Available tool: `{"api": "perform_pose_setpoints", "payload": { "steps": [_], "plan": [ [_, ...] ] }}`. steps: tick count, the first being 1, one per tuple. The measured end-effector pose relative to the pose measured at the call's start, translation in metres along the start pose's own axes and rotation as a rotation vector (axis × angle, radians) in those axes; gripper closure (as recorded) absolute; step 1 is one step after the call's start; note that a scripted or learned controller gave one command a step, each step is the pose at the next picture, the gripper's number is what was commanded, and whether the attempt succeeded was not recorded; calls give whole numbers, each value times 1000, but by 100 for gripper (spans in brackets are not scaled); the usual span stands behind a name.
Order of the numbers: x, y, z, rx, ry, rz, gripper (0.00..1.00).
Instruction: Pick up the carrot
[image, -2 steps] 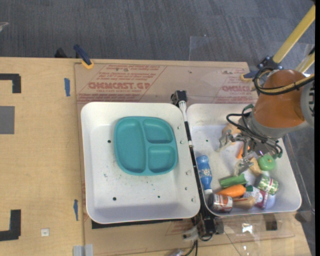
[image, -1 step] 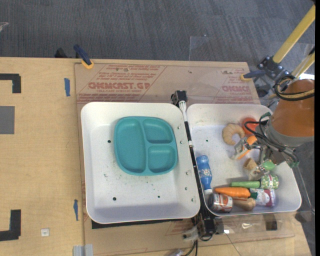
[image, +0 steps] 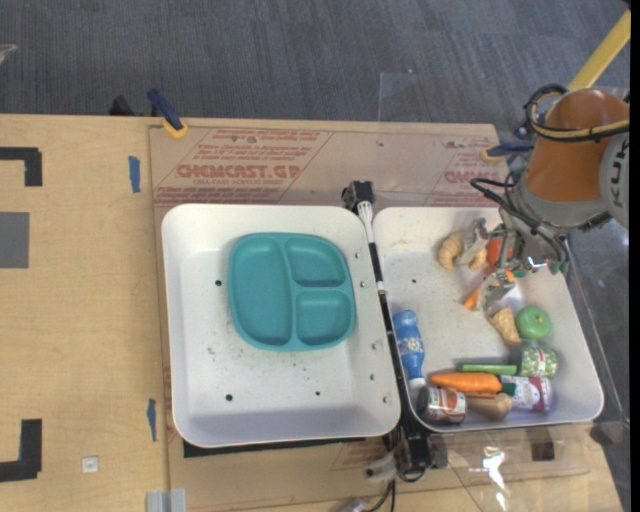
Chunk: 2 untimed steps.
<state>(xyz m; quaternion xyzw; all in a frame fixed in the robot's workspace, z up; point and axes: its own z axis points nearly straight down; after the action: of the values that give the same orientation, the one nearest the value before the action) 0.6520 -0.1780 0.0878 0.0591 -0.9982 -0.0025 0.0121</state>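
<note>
The gripper (image: 503, 268) hangs low over the upper part of the right bin (image: 585, 345), under the arm's orange band (image: 572, 150); its tip is lost among dark cabling and small objects, so whether it is open or closed cannot be told, and nothing can be made out in its grasp. The carrot (image: 466, 381) lies on its side near the bin's lower edge, well apart from the gripper, with a green stick (image: 488, 369) just above it and a red-labelled can (image: 446, 404) just below. A blue bottle (image: 408, 345) lies along the bin's left wall, and a green apple (image: 534, 322) sits toward the right. In the left bin (image: 190, 380) rests a teal divided plate (image: 292, 290).
</note>
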Motion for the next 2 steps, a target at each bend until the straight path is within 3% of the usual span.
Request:
{"api": "perform_pose_setpoints", "payload": {
  "steps": [1,2],
  "plan": [
    [48,31,0,7,-35,9,0],
    [65,0,0,4,-36,169,0]
  ]
}}
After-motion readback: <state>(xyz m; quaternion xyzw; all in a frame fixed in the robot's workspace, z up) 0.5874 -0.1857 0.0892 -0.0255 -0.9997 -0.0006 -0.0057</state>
